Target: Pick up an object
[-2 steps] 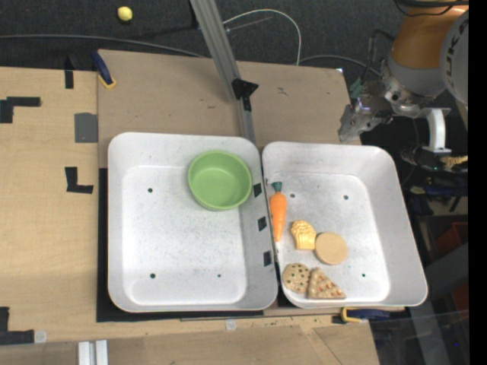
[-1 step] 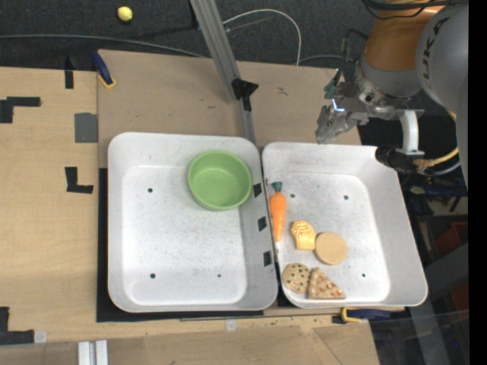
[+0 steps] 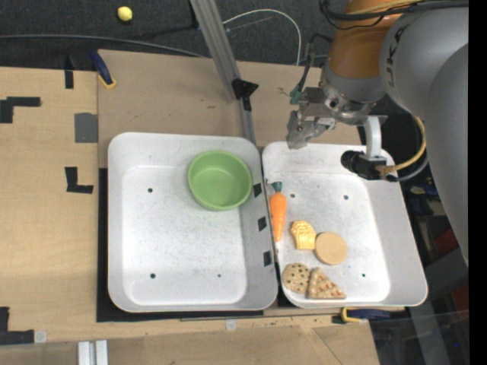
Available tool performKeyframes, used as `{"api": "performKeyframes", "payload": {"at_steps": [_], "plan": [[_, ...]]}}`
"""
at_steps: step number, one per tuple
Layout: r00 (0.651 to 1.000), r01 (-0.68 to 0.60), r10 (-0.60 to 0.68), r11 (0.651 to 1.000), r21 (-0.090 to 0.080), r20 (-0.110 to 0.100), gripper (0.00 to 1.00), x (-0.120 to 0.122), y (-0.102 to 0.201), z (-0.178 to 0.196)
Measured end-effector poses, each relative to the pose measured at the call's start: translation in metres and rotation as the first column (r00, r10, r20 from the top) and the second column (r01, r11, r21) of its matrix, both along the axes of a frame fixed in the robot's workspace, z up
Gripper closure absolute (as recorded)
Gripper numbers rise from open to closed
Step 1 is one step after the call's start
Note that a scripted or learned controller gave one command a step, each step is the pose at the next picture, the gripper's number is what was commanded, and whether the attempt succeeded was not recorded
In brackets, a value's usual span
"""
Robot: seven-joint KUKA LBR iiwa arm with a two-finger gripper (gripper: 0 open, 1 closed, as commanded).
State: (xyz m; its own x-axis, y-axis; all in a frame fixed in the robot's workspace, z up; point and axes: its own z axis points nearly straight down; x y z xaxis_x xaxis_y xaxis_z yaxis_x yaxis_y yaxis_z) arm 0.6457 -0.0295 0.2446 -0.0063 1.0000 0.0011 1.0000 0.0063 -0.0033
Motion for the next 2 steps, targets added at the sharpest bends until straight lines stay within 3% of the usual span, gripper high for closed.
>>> {"api": "performKeyframes", "payload": {"at_steps": [1,2], "plan": [[1.0,0.0,0.0,1.0,0.0,0.001,1.0,0.009,0.053,-0.014],[1.0,-0.001,0.001,1.0,0.001,0.001,1.0,0.002,0.109,-0.012]]}}
